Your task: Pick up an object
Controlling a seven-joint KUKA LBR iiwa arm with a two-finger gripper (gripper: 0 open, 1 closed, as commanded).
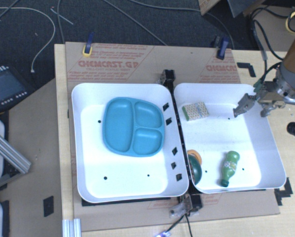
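end effector (254, 106) apparently open above right bin (266, 132).

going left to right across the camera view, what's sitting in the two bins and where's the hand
Blue divided plate in the left bin → sponge in the right bin → green bottle → hand over the right bin's far right corner. A round green and orange item near the sponge's column is left out.
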